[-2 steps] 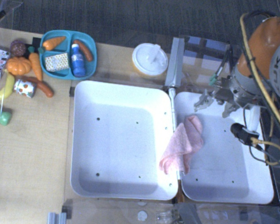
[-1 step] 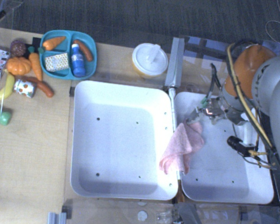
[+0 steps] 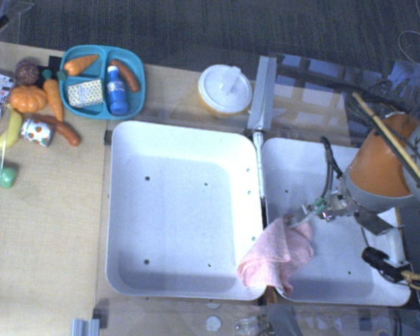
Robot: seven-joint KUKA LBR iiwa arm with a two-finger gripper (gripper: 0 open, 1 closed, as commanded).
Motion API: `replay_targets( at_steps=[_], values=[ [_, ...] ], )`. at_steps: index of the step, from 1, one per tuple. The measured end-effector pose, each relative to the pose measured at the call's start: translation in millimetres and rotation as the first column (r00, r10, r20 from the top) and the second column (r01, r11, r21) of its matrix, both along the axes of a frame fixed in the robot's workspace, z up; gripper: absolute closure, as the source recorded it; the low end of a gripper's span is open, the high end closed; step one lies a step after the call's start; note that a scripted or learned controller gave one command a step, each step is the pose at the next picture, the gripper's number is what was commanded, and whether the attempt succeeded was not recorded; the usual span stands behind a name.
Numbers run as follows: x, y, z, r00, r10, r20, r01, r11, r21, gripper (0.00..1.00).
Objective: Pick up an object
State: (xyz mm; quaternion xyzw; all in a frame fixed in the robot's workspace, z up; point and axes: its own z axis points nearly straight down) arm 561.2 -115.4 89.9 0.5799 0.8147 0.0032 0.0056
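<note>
**Arm Reaches for Pink Cloth Slumped Over Bin Divide**

A crumpled pink cloth [image 3: 279, 253] lies in the right-hand shallow white bin [image 3: 332, 282], bunched against that bin's left wall near its front-left corner, its lower fold spilling over the rim toward the left-hand shallow white bin [image 3: 177, 205]. The grey arm with its orange band [image 3: 378, 166] leans in from the right edge of the bench, and its two-finger gripper [image 3: 317, 209] sits at the cloth's upper corner. The cloth appears raised to a point there, which suggests a pinch on the fabric, but the fingertips are small and blurred, so whether they are spread or pressed together cannot be told. The heaped, draped lie of the cloth is what soft fabric does against a wall; a lift from one corner would likely trail the rest.

Beyond the bins, at the bench's back-left corner, a teal divided plastic tray [image 3: 104, 79] holds toy food, placed well apart from the work. The arm's bulk hides part of the right bin's back-right corner.
</note>
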Motion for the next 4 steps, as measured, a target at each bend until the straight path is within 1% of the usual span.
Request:
replay_targets(
  at_steps=[1, 2, 3, 4],
  values=[
    [35.1, 20.7, -0.8, 0.999, -0.054, 0.001, 0.054, 0.999, 0.0, 0.0],
    [8.9, 37.2, 93.1, 0.999, -0.029, -0.013, 0.029, 1.0, 0.002, 0.0],
    [12.1, 3.1, 23.5, 0.999, -0.034, -0.017, 0.034, 0.999, 0.002, 0.0],
    [67.5, 24.3, -1.8, 0.999, 0.033, -0.001, -0.033, 0.999, 0.0, 0.0]
  ],
)
